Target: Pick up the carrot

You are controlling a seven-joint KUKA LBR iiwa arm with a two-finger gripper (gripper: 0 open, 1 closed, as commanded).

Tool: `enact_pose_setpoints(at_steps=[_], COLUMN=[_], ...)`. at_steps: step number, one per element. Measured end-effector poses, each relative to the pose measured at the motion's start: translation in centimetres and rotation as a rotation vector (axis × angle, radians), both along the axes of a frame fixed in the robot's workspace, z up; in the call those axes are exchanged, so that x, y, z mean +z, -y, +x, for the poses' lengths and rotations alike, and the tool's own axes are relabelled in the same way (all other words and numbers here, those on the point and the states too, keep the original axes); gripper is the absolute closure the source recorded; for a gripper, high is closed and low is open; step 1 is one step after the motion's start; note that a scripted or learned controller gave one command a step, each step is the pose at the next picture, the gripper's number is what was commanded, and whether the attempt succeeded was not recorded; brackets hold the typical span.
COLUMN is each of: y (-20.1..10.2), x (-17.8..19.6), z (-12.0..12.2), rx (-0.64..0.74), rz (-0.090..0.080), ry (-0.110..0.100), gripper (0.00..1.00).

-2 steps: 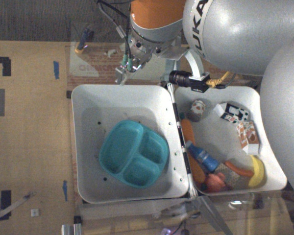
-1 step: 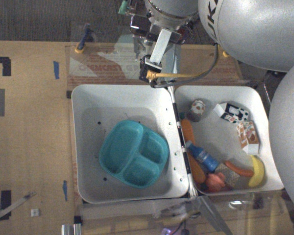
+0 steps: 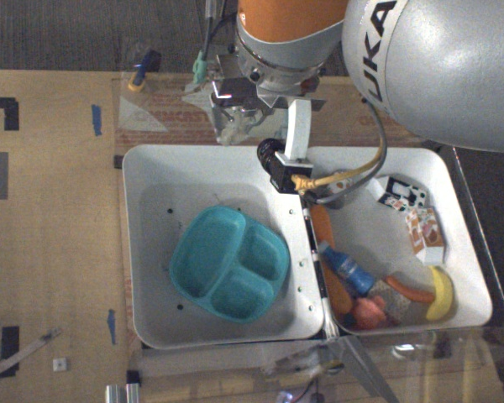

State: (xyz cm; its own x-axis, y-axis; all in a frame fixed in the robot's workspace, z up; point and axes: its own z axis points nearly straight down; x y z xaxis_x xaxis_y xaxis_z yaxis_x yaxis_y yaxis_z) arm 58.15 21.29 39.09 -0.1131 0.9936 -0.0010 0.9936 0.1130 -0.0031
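The carrot is a long orange piece lying along the left wall of the right bin. A blue bottle lies across its lower half, and more orange shows below the bottle. My gripper hangs beyond the far rim of the left bin, up and left of the carrot and well apart from it. Nothing is visibly held in it.
A teal divided plate lies in the left bin. The right bin also holds a yellow banana, a slim red-orange piece, a pink round fruit, a small printed box and a black-and-white packet.
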Motion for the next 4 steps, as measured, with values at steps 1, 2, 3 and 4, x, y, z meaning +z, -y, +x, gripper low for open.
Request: enact_pose_setpoints(at_steps=[1, 2, 3, 4], y=[1.7, -0.5, -1.0, -0.5], x=[-2.3, 3.1, 0.3, 1.2], z=[2.1, 4.7, 4.3, 5.3], rx=[0.420, 0.778, 1.120, 1.473], rz=[0.001, 0.001, 0.002, 0.000], ry=[0.001, 0.011, 0.004, 0.012], gripper=[1.00, 1.00, 1.00, 1.00])
